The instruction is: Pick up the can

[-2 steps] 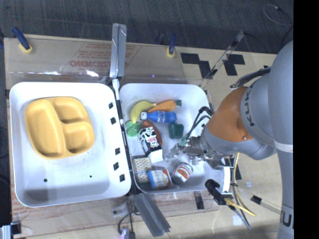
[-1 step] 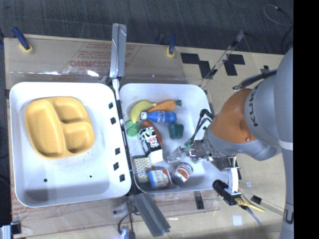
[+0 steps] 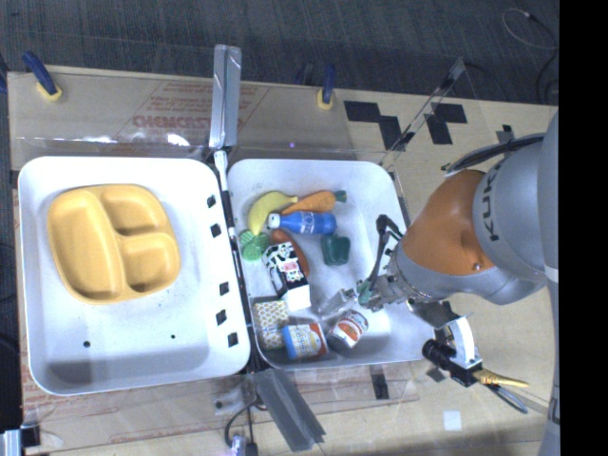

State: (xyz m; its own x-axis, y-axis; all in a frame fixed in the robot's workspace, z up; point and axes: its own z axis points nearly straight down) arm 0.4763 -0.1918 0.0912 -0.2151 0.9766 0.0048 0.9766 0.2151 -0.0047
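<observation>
lying on its side at the near edge of the right bin (image 3: 375,174), the can (image 3: 350,330) sits beside a blue tub (image 3: 304,340). the gripper (image 3: 359,295) hangs just above it; can't tell its grip. farther back lie a banana (image 3: 266,205), carrot (image 3: 316,200) and bottle (image 3: 306,222). a yellow tray (image 3: 112,240) fills the left bin (image 3: 133,359)

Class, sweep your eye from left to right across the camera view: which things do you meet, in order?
yellow divided tray → divider between the bins → banana → blue bottle → dark green cup → claw → orange band of the arm
</observation>
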